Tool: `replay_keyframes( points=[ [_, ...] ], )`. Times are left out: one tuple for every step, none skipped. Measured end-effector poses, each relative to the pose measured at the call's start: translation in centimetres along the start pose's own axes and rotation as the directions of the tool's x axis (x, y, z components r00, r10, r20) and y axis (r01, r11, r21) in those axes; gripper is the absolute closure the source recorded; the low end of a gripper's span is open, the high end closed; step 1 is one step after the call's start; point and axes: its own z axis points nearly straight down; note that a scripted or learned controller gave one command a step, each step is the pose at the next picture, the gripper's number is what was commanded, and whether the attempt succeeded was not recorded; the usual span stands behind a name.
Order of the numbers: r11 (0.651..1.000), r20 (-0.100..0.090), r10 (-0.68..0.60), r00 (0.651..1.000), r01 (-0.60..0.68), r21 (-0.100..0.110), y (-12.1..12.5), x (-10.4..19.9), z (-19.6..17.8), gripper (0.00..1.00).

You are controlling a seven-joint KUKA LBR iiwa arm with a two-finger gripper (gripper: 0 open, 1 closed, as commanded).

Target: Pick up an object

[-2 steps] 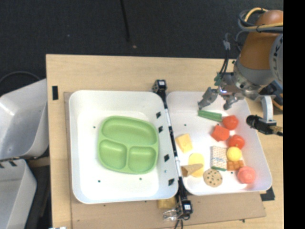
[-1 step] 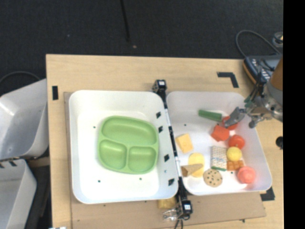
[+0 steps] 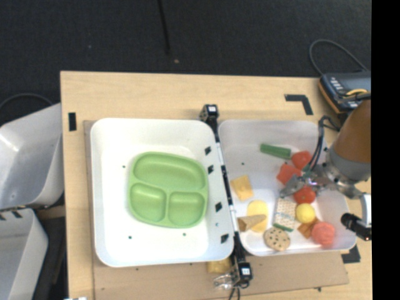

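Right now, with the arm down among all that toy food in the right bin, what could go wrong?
1. The food is crowded: the gripper sits among red pieces beside a yellow ball, so it may nudge or catch the wrong one.
2. A round piece like the ball might slip from the fingers.
3. The pile lies near the bin wall, so a shoved piece could jam there.

My bench point(image 3: 156, 95) is a light wood top sitting over dark floor. 2 shallow white bins rest on it side by side, edges touching along the middle: left bin point(image 3: 109, 186), right bin point(image 3: 250, 136). Black clips point(image 3: 209, 112) sit at the seam's far end, another set point(image 3: 240, 270) at the near end. A black corner mark point(image 3: 300, 102) is on the bare wood behind the right bin, a small black mark point(image 3: 72, 120) near the left edge.
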Motion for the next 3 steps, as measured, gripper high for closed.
replay_keyframes(
  points=[
    [1.0, 0.003, 0.004, 1.0, -0.004, -0.011, 0.4, -0.1, -1.7, 1.0],
    [1.0, -0.006, -0.019, 1.0, 0.019, 0.024, 13.6, 4.7, -0.9, 1.0],
    [1.0, 0.0, -0.009, 1.0, 0.009, 0.019, 13.1, 4.1, -0.8, 0.0]
  ],
)
